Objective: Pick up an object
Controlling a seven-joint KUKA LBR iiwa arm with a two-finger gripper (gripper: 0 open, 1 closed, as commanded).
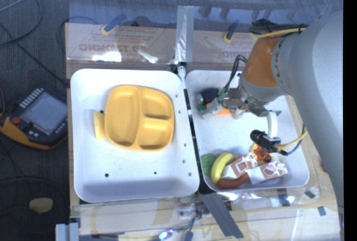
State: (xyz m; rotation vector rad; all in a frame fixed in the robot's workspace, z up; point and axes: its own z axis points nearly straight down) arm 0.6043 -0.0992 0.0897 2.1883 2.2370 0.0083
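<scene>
I saw my gripper (215, 105) low over a small orange object (222, 112) just beside it, but its jaws' state I could not tell.

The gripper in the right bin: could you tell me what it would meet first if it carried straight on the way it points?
The two-finger gripper points left, so it would probably first meet the divider wall between the white bins, though depth is unclear from above.

Handheld control pendant (40, 117) on the floor — cables (22, 0) nearby
</scene>
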